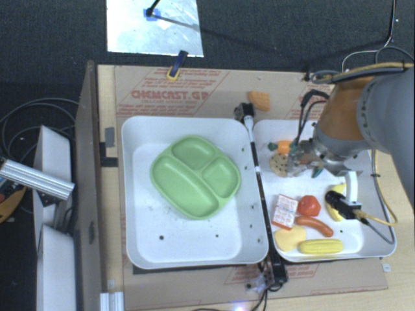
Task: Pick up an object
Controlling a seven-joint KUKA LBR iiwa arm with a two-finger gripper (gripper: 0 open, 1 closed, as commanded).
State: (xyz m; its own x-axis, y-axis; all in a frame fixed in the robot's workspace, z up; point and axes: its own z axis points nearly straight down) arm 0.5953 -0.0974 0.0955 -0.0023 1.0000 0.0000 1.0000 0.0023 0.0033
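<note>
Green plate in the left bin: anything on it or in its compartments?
Nothing visible on the green plate; its three compartments are bare. It lies flat in the left bin, so whatever is underneath it is covered and cannot be seen.

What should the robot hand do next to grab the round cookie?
Probably it should ease straight down a little. The gripper sits in the right bin, right beside the round cookie, and nothing shows between its fingers. The tomato and corn lie farther off.
</note>
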